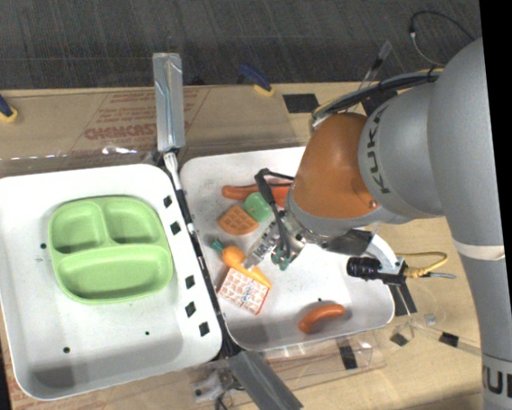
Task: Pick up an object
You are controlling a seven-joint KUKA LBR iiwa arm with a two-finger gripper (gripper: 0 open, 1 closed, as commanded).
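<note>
- The arm (415, 155) reaches in from the right, and its orange band (330, 169) hangs over the right bin (337, 286).
- The gripper (274, 248) sits low over the middle of that bin, pointing toward the divider between the two bins.
- Whether it is open or closed cannot be told, because the wrist covers much of it. Nothing can be seen held in it.
- The things to be picked all lie loose in the right bin:
- A small carrot (233, 256) with a green top lies just left of the gripper, near the bin's left wall.
- A patterned square card (244, 292) lies flat below the carrot, turned at an angle. Its upper right corner is just under the gripper.
- A ridged orange waffle (236, 221) lies above the carrot, and a green piece (258, 207) touches its right side.
- An upper sausage (236, 192) lies behind those two, near the far wall, with its right end hidden by the arm.
- A lower sausage (321, 315) lies alone near the front wall — well apart from the gripper.
- The left bin (8, 271) holds a green tray (110, 247) with three compartments, lying flat in its upper half.
</note>
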